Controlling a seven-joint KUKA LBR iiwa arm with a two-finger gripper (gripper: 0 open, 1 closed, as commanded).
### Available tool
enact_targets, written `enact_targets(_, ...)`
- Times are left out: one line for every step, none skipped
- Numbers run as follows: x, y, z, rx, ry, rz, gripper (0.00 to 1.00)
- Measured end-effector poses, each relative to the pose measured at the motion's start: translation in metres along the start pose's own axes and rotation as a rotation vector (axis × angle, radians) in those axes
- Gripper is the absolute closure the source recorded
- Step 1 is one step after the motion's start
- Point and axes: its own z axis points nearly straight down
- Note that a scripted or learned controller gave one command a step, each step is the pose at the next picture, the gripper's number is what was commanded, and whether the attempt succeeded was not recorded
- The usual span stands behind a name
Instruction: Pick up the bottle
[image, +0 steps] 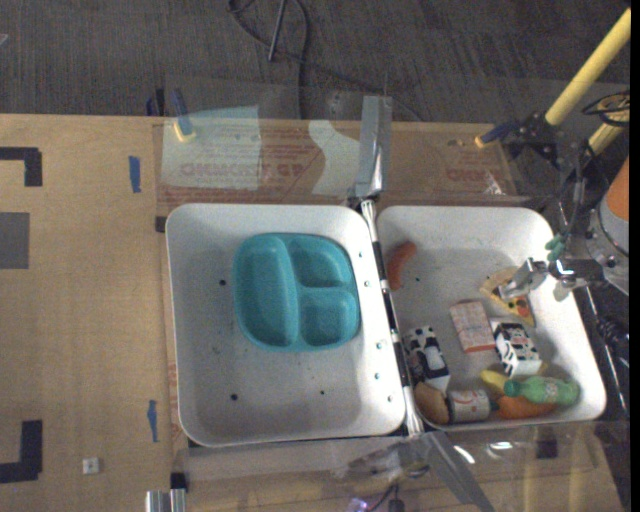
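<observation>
The claw (528, 276), its grip state impossible to tell, hovers in the right bin (440, 225) while the green bottle (543, 390) lies wedged among toys at the near-right corner, so neighbours could foul a grasp.

Green bottle (545, 390) on its side, right bin's (470, 222) near-right corner.

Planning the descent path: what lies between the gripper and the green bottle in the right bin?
In the camera view, a black-and-white carton sits between the gripper and the bottle, with a yellow piece just left of the bottle.
</observation>
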Motion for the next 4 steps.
enact_targets(-0.048, 0.010, -0.032, -0.004, -0.003, -0.014, 0.00)
enact_targets(-0.041, -0.012, 0.017, 0.001, 0.001, 0.256, 0.00)
enact_targets(-0.017, -0.053, 0.061, 0.004, 0.001, 0.601, 0.00)
enact_targets(-0.029, -0.043, 0.125, -0.011, 0.019, 0.685, 0.00)
